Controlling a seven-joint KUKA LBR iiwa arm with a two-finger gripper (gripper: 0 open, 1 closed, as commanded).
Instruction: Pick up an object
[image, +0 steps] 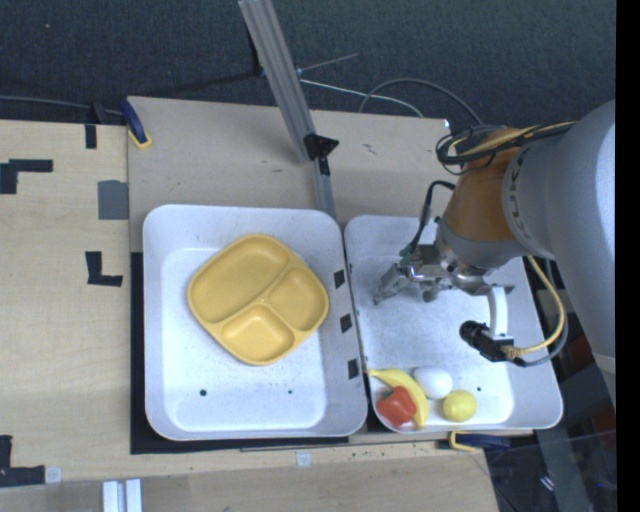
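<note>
jaws (392, 288) being held low over the right bin (530, 400), open or shut can't really be told, small objects (420, 392) being left sitting at that bin's near edge, yellow divided plate (258, 298) being carried by left bin (165, 330)

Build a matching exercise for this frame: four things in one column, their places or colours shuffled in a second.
Things:
1. divided plate
2. end effector
3. white egg-shaped object
4. banana

Descriptions:
A. over the right bin's bare upper floor
B. yellow, curved, beside a red piece
C. yellow, lying in the left bin
D. between the banana and a small yellow ball

Pairs: 1-C, 2-A, 3-D, 4-B
</note>
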